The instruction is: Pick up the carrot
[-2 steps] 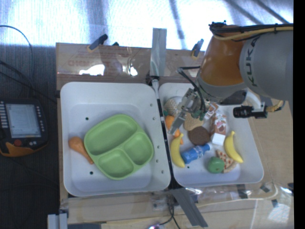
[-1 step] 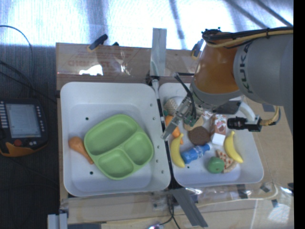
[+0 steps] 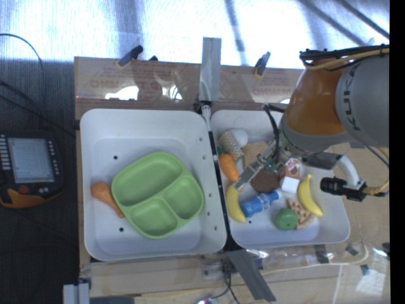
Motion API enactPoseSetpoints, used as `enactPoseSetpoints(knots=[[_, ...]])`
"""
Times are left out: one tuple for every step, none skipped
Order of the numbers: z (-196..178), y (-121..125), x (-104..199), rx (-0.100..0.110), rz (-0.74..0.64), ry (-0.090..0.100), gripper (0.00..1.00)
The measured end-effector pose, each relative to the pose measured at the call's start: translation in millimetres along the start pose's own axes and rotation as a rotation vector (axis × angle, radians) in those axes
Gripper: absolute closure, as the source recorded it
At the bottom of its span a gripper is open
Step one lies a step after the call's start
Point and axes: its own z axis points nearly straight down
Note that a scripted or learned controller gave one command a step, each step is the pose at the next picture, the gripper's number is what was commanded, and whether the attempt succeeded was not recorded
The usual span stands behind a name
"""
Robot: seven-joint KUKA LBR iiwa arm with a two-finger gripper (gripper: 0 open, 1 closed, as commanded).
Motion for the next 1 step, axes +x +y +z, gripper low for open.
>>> enactPoseSetpoints(knots=[[0.1, 40.6, 45.1, -0.001, -0.144, 0.000, 0.00]])
